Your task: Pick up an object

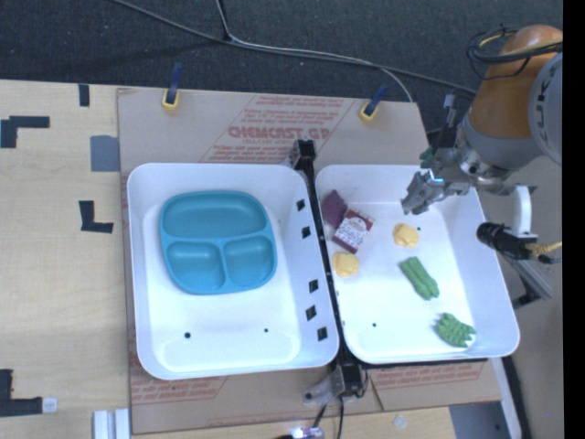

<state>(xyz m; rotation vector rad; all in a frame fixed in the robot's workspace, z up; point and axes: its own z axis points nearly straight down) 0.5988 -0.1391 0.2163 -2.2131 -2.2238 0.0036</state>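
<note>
Fingertips indistinct above yellow piece

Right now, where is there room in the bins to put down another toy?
The left bin has a bare strip along its near edge, below the blue divided plate. The right bin has bare floor at its near-left, between the yellow piece and the frilly green piece. It is crowded near the gripper, dark red pieces and other yellow piece.
</note>
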